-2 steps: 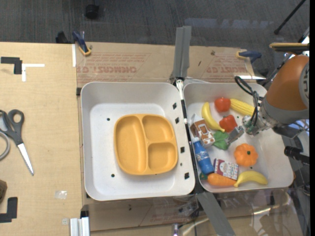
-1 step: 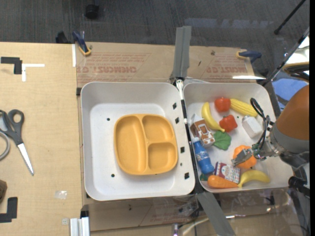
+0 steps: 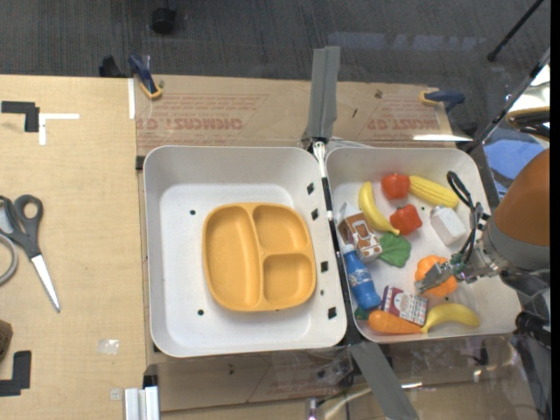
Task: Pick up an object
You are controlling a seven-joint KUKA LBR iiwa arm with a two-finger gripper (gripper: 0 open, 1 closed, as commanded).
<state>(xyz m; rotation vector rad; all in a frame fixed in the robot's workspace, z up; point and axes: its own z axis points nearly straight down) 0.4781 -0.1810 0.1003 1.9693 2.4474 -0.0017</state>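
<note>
Orange fruit (image 3: 435, 274) sits in the lower right of the right bin (image 3: 477, 160), and the gripper (image 3: 440, 276) is down on it, its fingers looking closed around it though nothing is lifted yet, so I judge the grasp made and the raise still to come. Mirrored lettering on the cardboard (image 3: 206, 116) at upper centre is too faint to read surely.

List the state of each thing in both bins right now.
pincer: down in the right bin, fingers around the orange fruit
yellow divided plate: flat in the left bin
blue bottle: lying down
carrot: lying by the front wall
corn cob: lying flat
</note>
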